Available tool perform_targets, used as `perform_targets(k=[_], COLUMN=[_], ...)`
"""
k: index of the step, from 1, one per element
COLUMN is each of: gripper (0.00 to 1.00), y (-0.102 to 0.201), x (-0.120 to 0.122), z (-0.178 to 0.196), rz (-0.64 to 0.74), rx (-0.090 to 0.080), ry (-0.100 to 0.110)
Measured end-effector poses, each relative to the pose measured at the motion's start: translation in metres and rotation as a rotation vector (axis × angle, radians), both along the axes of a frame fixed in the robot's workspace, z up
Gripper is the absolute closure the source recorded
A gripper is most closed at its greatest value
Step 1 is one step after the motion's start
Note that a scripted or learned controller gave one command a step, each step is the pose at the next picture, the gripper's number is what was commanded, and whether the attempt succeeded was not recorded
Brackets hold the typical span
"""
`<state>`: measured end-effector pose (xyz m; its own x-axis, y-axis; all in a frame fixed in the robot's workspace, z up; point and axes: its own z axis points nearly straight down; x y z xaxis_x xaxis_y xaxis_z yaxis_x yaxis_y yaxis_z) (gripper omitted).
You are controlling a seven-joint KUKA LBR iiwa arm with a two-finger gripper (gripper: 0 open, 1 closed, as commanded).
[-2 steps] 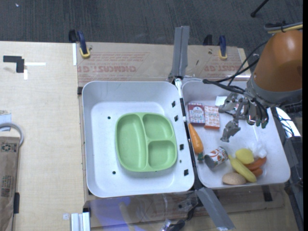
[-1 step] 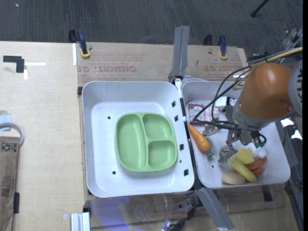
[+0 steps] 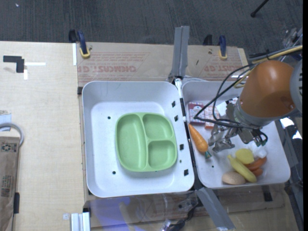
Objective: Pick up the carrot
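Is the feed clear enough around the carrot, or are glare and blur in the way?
Camera view: the carrot is sharp and evenly lit against the white right bin; the gripper beside it is a dark, slightly blurred tangle; a bright glare patch sits on the orange wrist band.

The arm (image 3: 269, 93) reaches in from the right of the camera view, bent downward so that its orange band faces the camera as a broad rounded dome. Below the band sits the grey wrist (image 3: 243, 119), with black cables looping out from it to the left and upward. The gripper (image 3: 219, 142) hangs from the wrist, pointing down and to the left, its metal parts low over the surface beneath. Its tip is small and cluttered from this slant, so its state cannot be made out.
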<state>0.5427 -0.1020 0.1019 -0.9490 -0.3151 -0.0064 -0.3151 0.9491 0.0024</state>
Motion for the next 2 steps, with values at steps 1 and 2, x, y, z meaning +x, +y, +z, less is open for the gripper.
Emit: perform_targets(k=[1,2], gripper=[1.0,1.0], y=[0.062,0.139], x=[-0.001,-0.025], z=[0.09,0.113], rz=[0.267,0.358], rx=[-0.003,-0.003], ry=[0.0,0.002])
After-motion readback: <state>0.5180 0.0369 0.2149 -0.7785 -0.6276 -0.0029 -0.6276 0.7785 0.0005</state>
